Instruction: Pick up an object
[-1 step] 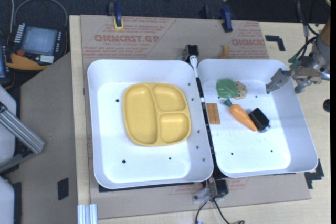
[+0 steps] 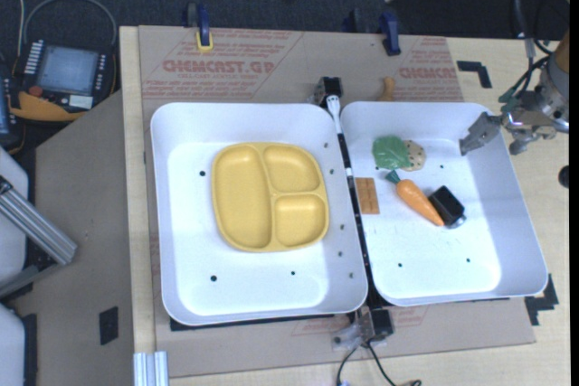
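Note:
In the right bin (image 2: 507, 249) lie a green leafy toy with a beige speckled piece (image 2: 396, 154), an orange carrot (image 2: 418, 201), a small black block (image 2: 447, 205) touching the carrot's right end, and a flat brown block (image 2: 365, 195) by the left wall. My gripper (image 2: 498, 138) hovers over the bin's upper right corner, to the right of the objects and apart from them. It is open, with one grey finger (image 2: 475, 136) pointing toward the bin's middle and nothing between the two fingers.
The left bin (image 2: 181, 258) holds a yellow divided plate (image 2: 270, 194). A black clip (image 2: 329, 91) sits at the top of the seam between the bins. A handheld control pendant (image 2: 63, 72) lies off the bench at far left.

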### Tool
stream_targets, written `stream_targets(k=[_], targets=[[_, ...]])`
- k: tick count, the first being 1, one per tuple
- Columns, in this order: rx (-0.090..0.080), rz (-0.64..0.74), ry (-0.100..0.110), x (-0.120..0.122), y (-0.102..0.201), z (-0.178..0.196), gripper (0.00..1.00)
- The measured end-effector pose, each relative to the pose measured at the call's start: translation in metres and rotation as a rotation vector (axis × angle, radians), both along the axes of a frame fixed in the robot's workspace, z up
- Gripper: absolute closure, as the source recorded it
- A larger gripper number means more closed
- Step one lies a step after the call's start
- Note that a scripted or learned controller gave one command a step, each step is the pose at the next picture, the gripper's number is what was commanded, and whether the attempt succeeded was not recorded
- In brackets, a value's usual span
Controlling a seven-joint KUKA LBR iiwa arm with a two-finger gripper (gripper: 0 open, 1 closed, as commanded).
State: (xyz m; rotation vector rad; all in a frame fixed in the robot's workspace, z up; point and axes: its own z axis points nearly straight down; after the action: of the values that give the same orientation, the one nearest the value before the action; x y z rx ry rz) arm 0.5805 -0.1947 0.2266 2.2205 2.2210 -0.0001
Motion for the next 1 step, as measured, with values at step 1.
stream_targets(k=[1], targets=[[0.003, 0.000, 0.007, -0.0010, 0.0006, -0.0427, 0.00]])
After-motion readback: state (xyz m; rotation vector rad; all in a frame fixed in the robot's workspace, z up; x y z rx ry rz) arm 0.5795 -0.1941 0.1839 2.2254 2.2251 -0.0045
